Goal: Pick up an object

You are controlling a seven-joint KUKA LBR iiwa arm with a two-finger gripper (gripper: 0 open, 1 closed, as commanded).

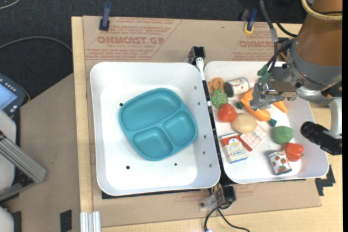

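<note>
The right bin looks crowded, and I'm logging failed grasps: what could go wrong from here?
The gripper sits low over the orange pieces, with the tomato and potato-like item packed close by. It may nudge neighbours or close on two at once. The small can could roll if bumped.

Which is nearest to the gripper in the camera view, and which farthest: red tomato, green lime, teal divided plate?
Measured from the gripper, over the right bin:
1. Round red tomato, just to the gripper's left and slightly lower in the camera view, right bin.
2. Round green lime, lower right of the gripper, right bin.
3. Teal three-compartment plastic plate, far left, in the left bin.
</note>
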